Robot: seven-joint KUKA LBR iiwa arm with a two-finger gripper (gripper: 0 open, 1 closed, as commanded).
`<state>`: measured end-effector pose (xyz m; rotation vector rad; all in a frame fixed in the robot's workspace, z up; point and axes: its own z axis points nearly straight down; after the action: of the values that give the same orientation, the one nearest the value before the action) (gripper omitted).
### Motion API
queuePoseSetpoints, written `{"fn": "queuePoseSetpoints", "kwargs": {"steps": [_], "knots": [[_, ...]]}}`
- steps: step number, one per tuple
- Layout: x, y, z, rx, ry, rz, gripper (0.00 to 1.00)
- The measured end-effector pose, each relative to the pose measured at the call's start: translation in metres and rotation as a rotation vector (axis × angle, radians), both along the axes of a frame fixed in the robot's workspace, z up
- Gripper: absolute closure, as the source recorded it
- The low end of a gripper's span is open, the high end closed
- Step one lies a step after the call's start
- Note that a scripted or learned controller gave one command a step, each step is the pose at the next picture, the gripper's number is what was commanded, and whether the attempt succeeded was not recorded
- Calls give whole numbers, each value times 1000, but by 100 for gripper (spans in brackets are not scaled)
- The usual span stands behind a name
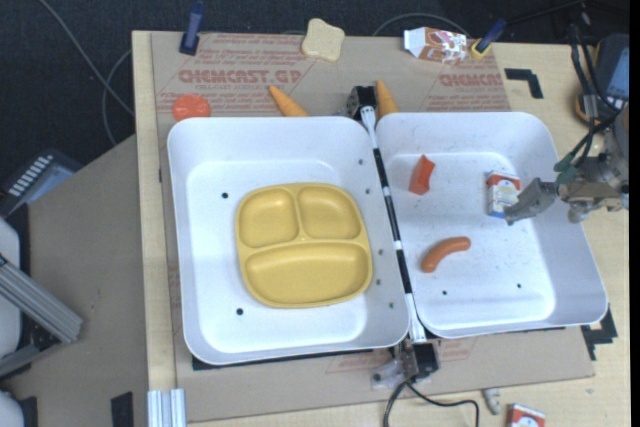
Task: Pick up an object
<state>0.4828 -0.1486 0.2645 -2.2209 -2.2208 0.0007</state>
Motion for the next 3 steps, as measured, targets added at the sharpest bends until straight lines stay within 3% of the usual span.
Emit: {"fn": "queuePoseSetpoints", "kwargs": {"steps": [1, 2, 3], "knots": [[44, 46, -114, 1, 3, 1, 0], [30, 57, -180, 0, 0, 0, 0], [30, 57, -170, 0, -1, -1, 100]]}}
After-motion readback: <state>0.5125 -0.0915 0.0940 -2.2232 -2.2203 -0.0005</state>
